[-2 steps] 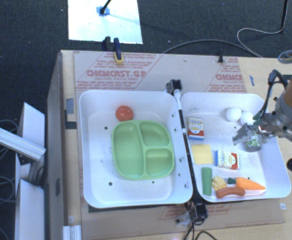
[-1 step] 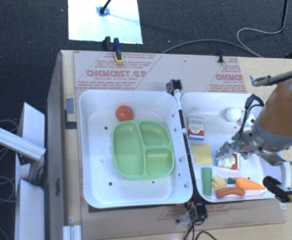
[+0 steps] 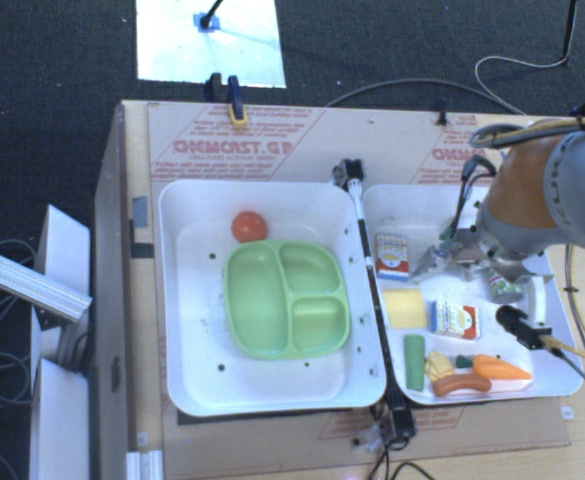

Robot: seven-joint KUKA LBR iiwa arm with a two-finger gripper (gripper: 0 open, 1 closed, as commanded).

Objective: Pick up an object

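Pincer (image 3: 450, 260) low over the back half of the right bin (image 3: 562, 368), at the end of the grey arm (image 3: 572, 183) reaching in from the right. Wide or narrow: cannot tell from this angle.

Right bin, crowded:
- Red-and-white carton (image 3: 392, 253) near the back, just left of the pincer and apart from it.
- Yellow block (image 3: 404, 308) directly in front of that carton.
- Blue-and-white carton (image 3: 454, 319) lying flat just right of the block, in front of the pincer.
- Green stick (image 3: 414, 360) lengthwise along the left wall, nearer the front.
- Yellow toy (image 3: 439, 366) just beside the stick.
- Red sausage (image 3: 462, 385) along the front rim, close under the yellow toy.
- Orange carrot (image 3: 500, 369) just right of the toy, tip pointing right.

Wrist and arm across the back right part of this bin, covering the floor there.

Left bin (image 3: 187, 368):
- Green divided plate (image 3: 287, 298) with three compartments, in the middle.
- Red-orange ball (image 3: 249, 226) behind the plate's back left corner; touching or not, unclear.

Both bins side by side on the tabletop (image 3: 272, 133), a pale board with red print. Dark strip (image 3: 368, 258) along the seam between the bins. Blue-and-yellow clamp (image 3: 234, 98) on the tabletop's back edge. White sheet (image 3: 207, 28) on the dark floor beyond.
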